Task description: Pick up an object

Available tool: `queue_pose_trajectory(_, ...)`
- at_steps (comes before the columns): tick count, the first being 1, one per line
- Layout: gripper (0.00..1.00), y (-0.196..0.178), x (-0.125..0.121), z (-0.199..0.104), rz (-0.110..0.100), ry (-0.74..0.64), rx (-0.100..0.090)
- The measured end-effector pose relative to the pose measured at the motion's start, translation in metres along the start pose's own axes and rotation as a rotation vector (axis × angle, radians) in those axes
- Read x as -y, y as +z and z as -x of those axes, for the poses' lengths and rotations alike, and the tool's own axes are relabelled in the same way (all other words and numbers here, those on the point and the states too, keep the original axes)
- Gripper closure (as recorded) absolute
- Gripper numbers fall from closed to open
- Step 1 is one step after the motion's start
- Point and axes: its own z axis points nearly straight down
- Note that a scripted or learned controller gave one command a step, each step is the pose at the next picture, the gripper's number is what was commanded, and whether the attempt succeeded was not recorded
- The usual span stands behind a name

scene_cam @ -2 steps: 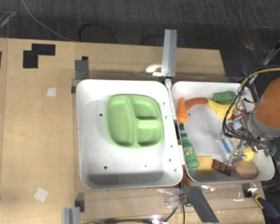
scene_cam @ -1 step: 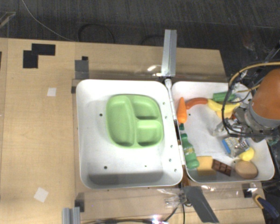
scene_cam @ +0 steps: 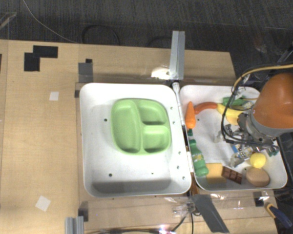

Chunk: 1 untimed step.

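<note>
1. Gripper [scene_cam: 240,151] sits low in your right bin [scene_cam: 205,94], under the orange band [scene_cam: 279,100] of the arm; wires and wrist cover it, so you cannot tell its state.
2. Nothing visibly lifted. Your candidates all lie in that right bin: yellow ball [scene_cam: 257,160] just beside the gripper, tan potato-like lump [scene_cam: 257,177] below the ball near the front wall.
3. Chocolate bar [scene_cam: 232,175] lies tilted next to the lump, touching a yellow block [scene_cam: 214,170] on its left.
4. Green toy [scene_cam: 199,165] lies along the bin's left wall, carrot [scene_cam: 190,115] further back on the same side.
5. Orange curved piece [scene_cam: 205,107] and a yellow piece [scene_cam: 227,108] sit near the back (partly under cables).
6. Left bin [scene_cam: 95,130] holds a green divided tray [scene_cam: 139,126], about centred, well apart from the arm.
</note>
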Motion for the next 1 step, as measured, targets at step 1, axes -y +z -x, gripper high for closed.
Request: queue_pose_trajectory(1, 0.0, -0.0013, -0.02, -0.0278, -0.003, 0.111, 0.005)
